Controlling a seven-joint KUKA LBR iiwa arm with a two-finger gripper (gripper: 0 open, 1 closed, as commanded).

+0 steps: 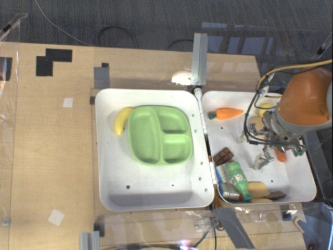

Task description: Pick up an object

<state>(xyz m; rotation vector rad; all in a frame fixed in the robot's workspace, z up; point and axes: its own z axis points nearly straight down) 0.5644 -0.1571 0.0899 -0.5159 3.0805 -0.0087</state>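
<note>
The right bin (307,189) holds an orange carrot (228,113) at its far left, a brown chocolate bar (223,155) and a green bottle (238,176) lying along its left side. A tan bread stick (258,188) lies at the near edge. My gripper (264,159) hangs low over the middle of this bin, under the orange-banded wrist (307,98). A small orange-red piece (281,157) lies just to its right. The gripper is to the right of the chocolate bar and apart from it. Cables and the wrist hide part of the gripper.
The left bin (112,186) holds a green divided plate (158,134) with a yellow banana (122,120) against its left edge. A metal post (199,59) stands behind the seam between the bins. Something yellow (267,105) peeks out behind the cables.
</note>
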